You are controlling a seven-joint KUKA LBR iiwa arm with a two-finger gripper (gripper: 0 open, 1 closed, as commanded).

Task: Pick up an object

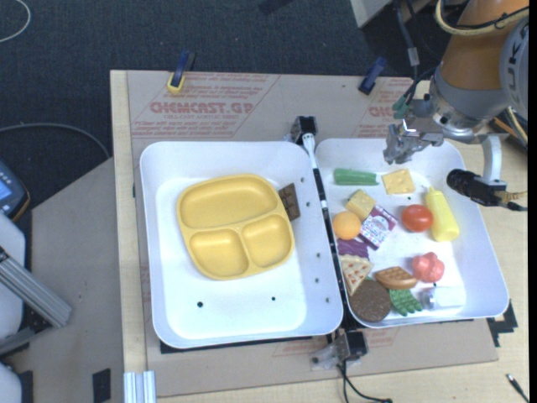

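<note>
A flat yellow square cracker (398, 181) lies near the far wall of the right white bin (488, 263), just at six o'clock of the grey two-finger gripper (401, 149), which hangs above it without touching; whether it is clenched or released cannot be told. At nine o'clock of the cracker lies a green bean pod (355, 176); at seven o'clock a yellow cheese block (361, 203) and an orange ball (346, 225). At four o'clock sit a red tomato (417, 217) and a yellow corn cob (441, 213). The left white bin (159, 250) holds a yellow three-compartment plastic plate (235, 225).
</note>
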